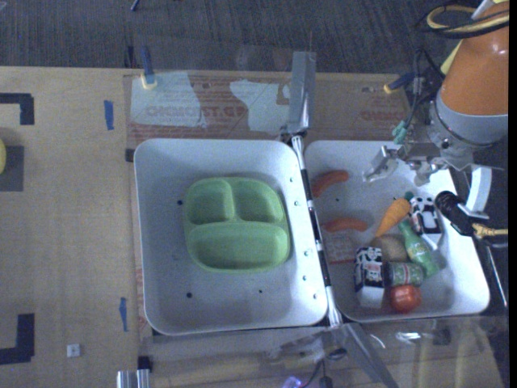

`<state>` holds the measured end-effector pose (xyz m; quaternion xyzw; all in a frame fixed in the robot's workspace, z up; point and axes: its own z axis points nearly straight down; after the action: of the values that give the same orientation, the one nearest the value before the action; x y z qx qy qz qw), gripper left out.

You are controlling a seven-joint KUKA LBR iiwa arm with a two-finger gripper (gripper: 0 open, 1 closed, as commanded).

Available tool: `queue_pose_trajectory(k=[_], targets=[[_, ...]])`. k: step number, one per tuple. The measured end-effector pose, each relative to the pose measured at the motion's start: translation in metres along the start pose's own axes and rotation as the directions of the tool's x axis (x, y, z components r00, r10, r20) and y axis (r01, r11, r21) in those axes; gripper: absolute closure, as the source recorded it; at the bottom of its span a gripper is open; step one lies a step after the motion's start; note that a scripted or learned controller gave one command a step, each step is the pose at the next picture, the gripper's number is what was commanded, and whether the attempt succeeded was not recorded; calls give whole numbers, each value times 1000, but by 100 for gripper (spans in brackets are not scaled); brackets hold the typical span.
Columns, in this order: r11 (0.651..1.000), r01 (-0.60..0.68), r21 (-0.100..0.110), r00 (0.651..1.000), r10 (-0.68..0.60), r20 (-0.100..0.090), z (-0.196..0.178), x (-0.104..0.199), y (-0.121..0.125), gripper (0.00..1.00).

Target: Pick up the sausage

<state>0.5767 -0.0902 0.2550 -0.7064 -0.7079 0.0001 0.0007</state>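
From my remote seat I'm seeing the arm up at two o'clock in the view: a fat, rounded orange band, glossy on top, with a pale grey collar beneath it. Yellow and black cables loop over the orange at about one o'clock. Below the grey collar sits a cluttered metal wrist, silver-grey, with small brackets and thin wires, and a bit of blue at its nine o'clock side. The gripper is pale metal, slim and angular; finer detail is too blurred for me.
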Motion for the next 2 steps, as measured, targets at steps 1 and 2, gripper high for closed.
queue_pose_trajectory(k=[1,2], targets=[[996,91,1,996,-91,0,71,67,19,0],[999,39,1,999,-39,0,70,22,-16,0]])
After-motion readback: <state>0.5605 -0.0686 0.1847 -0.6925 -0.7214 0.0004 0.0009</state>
